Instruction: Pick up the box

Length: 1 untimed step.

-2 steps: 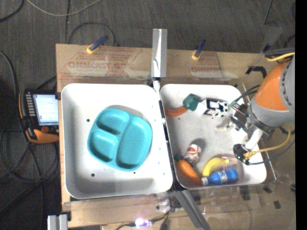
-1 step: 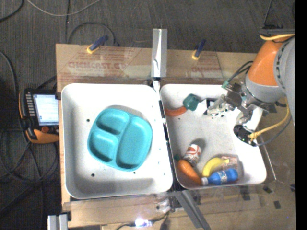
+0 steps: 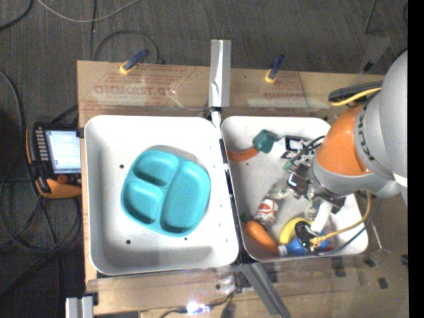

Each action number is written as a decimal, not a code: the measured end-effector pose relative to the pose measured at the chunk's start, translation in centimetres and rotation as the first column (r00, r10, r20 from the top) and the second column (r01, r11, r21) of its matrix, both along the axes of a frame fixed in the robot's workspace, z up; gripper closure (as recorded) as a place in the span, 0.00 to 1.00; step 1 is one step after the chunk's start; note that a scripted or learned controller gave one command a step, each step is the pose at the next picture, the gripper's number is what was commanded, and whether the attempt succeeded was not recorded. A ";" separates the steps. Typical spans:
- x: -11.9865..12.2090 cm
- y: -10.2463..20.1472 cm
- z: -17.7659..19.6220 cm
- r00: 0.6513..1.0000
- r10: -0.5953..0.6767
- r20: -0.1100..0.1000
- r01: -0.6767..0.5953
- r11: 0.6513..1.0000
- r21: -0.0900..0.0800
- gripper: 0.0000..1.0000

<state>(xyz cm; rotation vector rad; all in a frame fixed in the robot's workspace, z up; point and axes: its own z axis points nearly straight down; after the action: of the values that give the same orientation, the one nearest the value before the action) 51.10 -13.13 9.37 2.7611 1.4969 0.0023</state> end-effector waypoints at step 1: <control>2.3 -4.4 1.7 1.000 0.023 -0.006 -0.023 1.000 0.000 0.00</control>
<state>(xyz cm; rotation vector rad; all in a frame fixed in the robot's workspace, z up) 53.43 -17.52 11.03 2.7456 1.5305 -0.0054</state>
